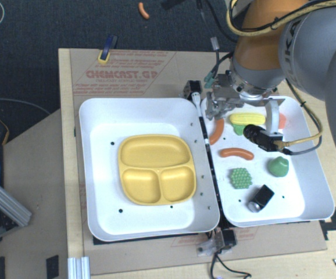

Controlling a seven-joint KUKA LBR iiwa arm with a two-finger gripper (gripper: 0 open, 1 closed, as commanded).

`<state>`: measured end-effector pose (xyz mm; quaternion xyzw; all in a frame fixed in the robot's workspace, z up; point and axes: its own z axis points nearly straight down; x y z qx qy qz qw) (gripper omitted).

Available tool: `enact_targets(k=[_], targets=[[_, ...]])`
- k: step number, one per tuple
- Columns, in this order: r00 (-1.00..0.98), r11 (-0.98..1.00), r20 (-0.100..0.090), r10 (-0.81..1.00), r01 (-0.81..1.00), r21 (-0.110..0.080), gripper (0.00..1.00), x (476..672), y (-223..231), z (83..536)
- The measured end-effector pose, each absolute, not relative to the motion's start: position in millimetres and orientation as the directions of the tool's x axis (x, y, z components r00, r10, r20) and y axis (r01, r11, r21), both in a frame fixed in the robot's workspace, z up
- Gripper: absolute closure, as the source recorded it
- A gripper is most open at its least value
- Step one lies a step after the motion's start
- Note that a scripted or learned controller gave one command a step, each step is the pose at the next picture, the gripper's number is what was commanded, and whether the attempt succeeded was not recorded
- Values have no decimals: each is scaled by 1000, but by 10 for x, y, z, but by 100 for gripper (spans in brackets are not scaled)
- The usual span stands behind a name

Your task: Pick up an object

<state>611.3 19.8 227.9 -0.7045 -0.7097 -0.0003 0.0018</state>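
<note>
We read the step as the approach. The gripper point(217, 110) hangs low over the far-left corner of the right bin point(313, 196), just above the upper end of an orange carrot point(216, 131) by the dividing wall. Whether it is apart or together, we cannot tell.

Candidate objects in this bin: a corn cob point(246, 119), a sausage point(236, 153), a green studded piece point(240, 177), a green pepper point(278, 166) and a black block point(261, 196). The left bin point(95, 173) holds a yellow divided tray point(156, 168).

Next, we judge, the arm must descend over one object and clamp it.

Red print on the board point(127, 68) reads "CHEMCAST"; the remainder is unclear.
</note>
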Motion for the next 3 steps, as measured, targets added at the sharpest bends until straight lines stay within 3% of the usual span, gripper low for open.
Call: enact_targets(k=[3], targets=[[2, -2, 0, 1000, 1000, -2, 100, 6122, 14, 2268]])
